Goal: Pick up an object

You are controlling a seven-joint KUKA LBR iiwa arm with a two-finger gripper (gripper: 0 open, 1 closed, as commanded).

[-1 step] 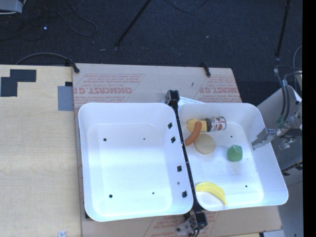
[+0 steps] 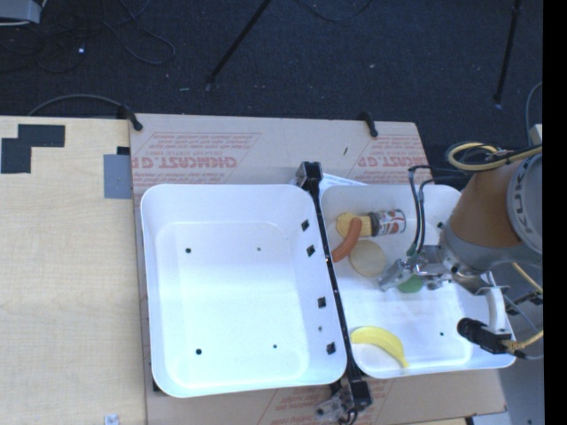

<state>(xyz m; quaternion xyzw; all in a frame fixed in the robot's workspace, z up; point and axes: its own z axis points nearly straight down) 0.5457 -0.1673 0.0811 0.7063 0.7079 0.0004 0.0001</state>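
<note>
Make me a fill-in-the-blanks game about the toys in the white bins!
1. The banana lying in the right bin is colored ____.
2. The gripper is over the ____ bin.
3. The small bottle is lying on its ____.
4. The arm has a band colored ____.

Missing words: yellow; right; side; orange

Two bins (image 2: 230, 211) looking like smooth glossy white plastic, cardboard sheet (image 2: 266, 149) beneath showing matt brown, bench (image 2: 62, 282) appearing as pale wood grain, banana (image 2: 381, 342) shining like yellow plastic, gripper (image 2: 399, 277) gleaming metallic
</note>
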